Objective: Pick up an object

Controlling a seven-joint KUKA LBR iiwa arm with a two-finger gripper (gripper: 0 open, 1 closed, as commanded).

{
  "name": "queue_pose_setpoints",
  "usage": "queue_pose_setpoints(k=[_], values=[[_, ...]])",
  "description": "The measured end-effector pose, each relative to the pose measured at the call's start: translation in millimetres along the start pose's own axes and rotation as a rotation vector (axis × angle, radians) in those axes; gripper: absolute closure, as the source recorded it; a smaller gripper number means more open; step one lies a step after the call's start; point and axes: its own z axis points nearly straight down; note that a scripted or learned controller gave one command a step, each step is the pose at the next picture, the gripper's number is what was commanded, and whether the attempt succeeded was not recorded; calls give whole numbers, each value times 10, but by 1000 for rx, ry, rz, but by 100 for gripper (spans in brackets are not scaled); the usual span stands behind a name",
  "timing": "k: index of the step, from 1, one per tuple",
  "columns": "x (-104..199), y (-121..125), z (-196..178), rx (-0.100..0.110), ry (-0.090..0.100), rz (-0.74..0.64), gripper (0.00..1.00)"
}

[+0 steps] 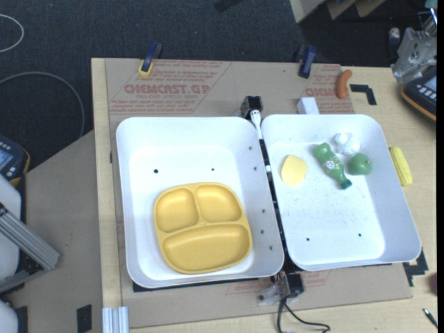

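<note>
Two white bins sit on the table. Beside the yellow divided plate (202, 226) in the left bin, the right bin (388, 248) holds a yellow disc (293, 170), green bottle (331, 164) and white ball (343, 142) — nothing grasped yet. Next comes the approach; I cannot tell the end effector's state.

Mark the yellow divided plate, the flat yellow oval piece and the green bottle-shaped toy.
Yellow divided plastic plate (201, 225), camera view, left bin: point on the ridge between its compartments.
Flat yellow oval piece (293, 170), camera view, right bin: point on its middle.
Green bottle-shaped toy (330, 163), camera view, right bin: point on its body.
</note>
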Motion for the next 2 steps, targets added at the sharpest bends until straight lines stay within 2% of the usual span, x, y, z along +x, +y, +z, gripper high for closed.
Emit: queue_pose_setpoints(k=[1,2], values=[[0,6,-108,-4,-1,0,100],[-44,-570,785,17,3,3,100]])
